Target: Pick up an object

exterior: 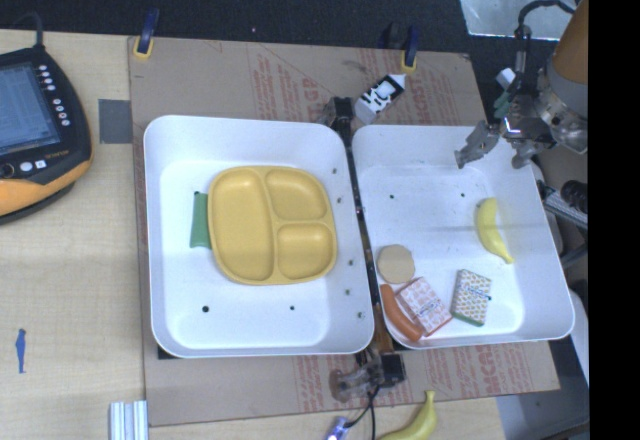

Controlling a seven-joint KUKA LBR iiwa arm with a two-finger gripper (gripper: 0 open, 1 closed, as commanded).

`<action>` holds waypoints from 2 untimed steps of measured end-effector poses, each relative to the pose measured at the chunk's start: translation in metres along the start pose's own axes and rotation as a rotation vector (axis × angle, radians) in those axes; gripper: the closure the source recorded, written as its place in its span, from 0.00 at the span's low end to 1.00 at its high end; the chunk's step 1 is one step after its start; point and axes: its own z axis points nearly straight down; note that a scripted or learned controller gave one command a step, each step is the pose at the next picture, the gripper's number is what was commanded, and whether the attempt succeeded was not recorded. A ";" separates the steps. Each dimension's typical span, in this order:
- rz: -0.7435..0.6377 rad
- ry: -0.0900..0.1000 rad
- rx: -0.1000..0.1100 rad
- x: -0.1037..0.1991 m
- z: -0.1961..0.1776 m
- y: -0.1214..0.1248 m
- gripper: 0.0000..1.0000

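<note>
Over the far right corner of the right bin [520, 323], the gripper [497, 150] hangs with its two fingers spread apart and nothing between them. One fingertip [466, 157] points down toward the bin's far wall, the other sits further right near the bin's edge.

Within that right bin, a yellow banana [491, 229] lies toward the right side, well apart from the gripper and nearer than it. Along the near edge sits a cluster: a round tan disc [396, 263] at the left, just beside it an orange sausage-shaped piece [397, 321] with a pink patterned packet [424, 303] resting partly on it, and to the right a green patterned packet [471, 296], close to the pink one.

Left of this, the left bin [180, 328] carries a yellow divided plate [271, 224] near its middle, with a green flat piece [200, 220] showing from under the plate's left edge.

Both bins rest on a brown cardboard sheet [250, 78] on the table [60, 308]. A teach pendant [35, 133] with an orange rim lies at the far left of the table. A second banana [417, 420] lies on the cardboard near the bottom edge, outside the bins. A small black-and-white object [379, 94] sits on the cardboard beyond the gap where the bins meet.
</note>
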 end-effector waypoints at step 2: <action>-0.002 0.002 0.002 -0.051 0.122 -0.026 0.00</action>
